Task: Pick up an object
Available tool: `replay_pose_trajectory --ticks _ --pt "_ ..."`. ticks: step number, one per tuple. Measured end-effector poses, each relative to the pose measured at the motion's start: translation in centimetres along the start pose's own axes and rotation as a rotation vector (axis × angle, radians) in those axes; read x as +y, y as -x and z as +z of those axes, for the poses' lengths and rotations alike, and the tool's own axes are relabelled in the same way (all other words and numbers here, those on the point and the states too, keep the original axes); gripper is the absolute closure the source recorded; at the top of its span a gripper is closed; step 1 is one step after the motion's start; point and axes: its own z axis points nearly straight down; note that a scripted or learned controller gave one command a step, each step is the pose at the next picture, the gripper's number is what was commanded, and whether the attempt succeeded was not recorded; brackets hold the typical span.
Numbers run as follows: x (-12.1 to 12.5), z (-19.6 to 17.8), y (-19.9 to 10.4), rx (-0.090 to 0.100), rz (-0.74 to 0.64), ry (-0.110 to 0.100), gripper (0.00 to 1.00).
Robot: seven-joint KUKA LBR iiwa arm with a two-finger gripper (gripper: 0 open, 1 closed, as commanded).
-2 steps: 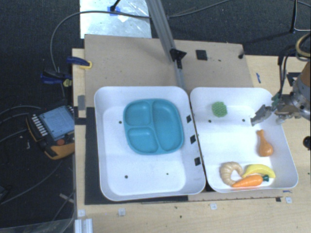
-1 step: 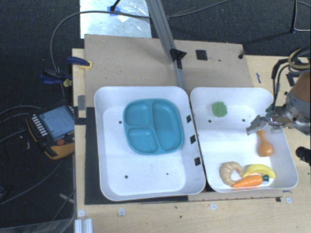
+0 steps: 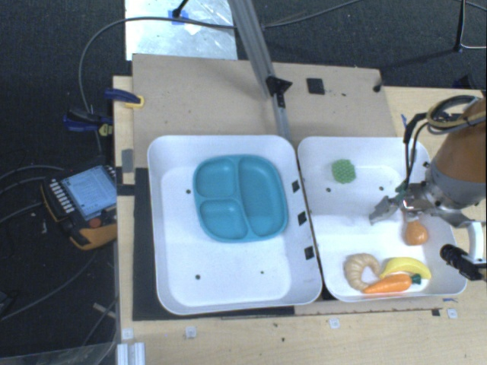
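Note:
In the right bin (image 3: 358, 204), my gripper (image 3: 396, 210) reaches in from the right edge and hangs low over the middle of the bin. A small orange ball (image 3: 415, 233) lies just below and right of it, close to or touching the gripper's body. A green knobbly ball (image 3: 344, 171) rests toward the bin's back left. Along the front lie a tan curved piece (image 3: 359, 268), a yellow banana (image 3: 407, 266) and an orange carrot (image 3: 388, 284), bunched together.
The left bin (image 3: 175, 280) holds a blue divided plate (image 3: 240, 198). A grey pole (image 3: 259, 48) slants over the back of the bench. Cables and a handheld device (image 3: 84, 196) lie off the bench to the left.

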Motion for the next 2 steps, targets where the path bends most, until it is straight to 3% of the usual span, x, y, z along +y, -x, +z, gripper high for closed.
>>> replay_pose_trajectory --ticks 1,2 --pt "0.2 -1.4 0.1 -0.003 0.0 0.008 1.0" --pt "0.4 -7.3 -0.8 -0.003 -0.005 0.012 1.0"
